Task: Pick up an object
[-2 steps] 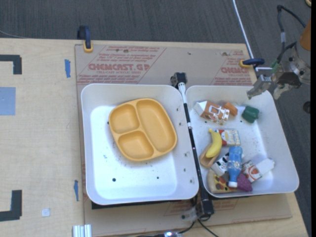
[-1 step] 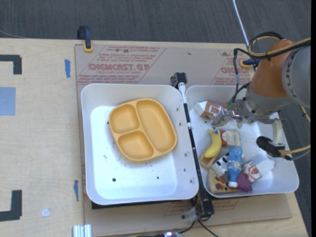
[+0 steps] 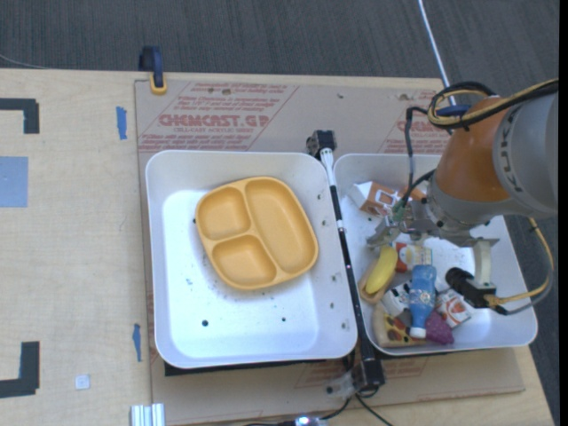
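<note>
Banana in right bin, below hand.

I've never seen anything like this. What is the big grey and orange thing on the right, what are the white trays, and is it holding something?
You are looking down at a slant from one fixed camera above a workbench. The grey and orange thing is a robot arm reaching in from the right. Its grasping end, the pincer, is down in the right white bin, among a pile of small things: a banana, a blue bottle, a purple toy and some small cartons. I cannot tell whether it grips any of them, because the arm and clutter hide its tips. The left white bin holds a yellow divided plate with three compartments. Its job is to pick up one object.
</note>
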Controlling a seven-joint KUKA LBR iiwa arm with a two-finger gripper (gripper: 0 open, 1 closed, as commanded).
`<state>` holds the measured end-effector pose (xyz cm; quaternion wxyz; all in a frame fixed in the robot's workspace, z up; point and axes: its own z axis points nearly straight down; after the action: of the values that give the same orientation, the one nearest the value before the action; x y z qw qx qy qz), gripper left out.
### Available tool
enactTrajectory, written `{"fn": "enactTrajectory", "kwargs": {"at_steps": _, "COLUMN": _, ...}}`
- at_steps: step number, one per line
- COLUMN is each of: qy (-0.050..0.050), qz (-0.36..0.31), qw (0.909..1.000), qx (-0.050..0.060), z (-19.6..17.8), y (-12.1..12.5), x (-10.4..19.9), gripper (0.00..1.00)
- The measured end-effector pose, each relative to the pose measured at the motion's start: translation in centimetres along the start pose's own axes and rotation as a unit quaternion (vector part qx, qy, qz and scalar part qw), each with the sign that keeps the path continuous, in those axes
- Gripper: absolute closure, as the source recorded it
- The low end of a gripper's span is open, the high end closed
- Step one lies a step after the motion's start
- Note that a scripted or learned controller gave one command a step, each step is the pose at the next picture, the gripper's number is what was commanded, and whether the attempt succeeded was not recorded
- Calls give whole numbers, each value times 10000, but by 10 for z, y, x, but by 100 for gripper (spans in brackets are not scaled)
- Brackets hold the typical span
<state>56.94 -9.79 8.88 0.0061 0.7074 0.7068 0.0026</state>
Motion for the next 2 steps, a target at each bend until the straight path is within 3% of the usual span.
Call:
{"fn": "enactTrajectory", "kwargs": {"at_steps": 1, "qy": -30, "qz": 12, "qw": 10000, "qx": -28, "z": -12, "y": 2, "x": -3, "gripper": 100}}
{"fn": "enactTrajectory", "kwargs": {"at_steps": 2, "qy": -29, "qz": 11, "qw": 10000, "qx": -26, "z": -12, "y": 1, "x": -3, "gripper": 0}}
